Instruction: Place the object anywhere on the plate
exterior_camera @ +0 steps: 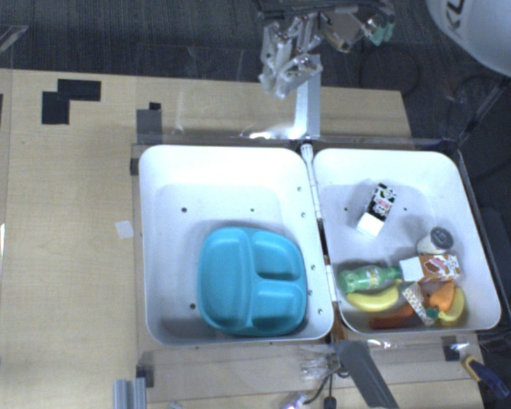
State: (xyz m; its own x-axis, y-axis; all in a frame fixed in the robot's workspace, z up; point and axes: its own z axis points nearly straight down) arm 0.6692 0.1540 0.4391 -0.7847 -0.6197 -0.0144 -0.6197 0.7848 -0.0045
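- The plate (254, 281) is blue with divided sections and lies in the near half of the left bin (166, 186).
- Bare white floor lies on its far side.
- The gripper (286, 68) hangs beyond both bins' far edge; I cannot tell its grip.
- Food items crowd the right bin (460, 186).

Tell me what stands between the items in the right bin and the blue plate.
Only the divider, where the two bins' rims meet, separates the right bin from the left bin holding the blue plate. The banana and green bottle lie closest to it. The gripper hangs above the bins' far edge.
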